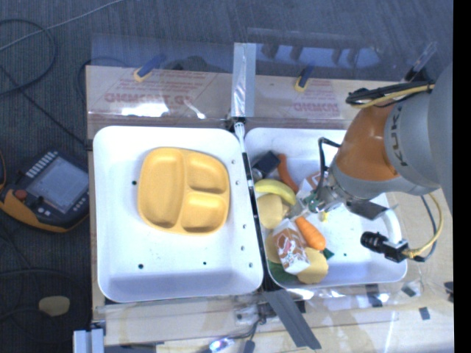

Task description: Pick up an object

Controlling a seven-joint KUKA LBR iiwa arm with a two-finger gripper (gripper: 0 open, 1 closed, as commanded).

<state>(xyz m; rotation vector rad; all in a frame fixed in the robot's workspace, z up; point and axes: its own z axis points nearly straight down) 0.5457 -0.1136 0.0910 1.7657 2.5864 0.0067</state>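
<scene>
Above the counter, I reach from the right into the right-hand shallow white bin (383, 267), my two-finger gripper (315, 201) lowered just beside an orange toy carrot (310, 232); whether the jaws are open or closed I cannot tell from this angle. The carrot lies atop a heap of play food, near a yellow plastic banana (274, 190). The left white bin (118, 271) carries a yellow divided plastic tray (182, 190), likely out of my way.

Two white bins (110, 271) on bench (169, 87)
</scene>
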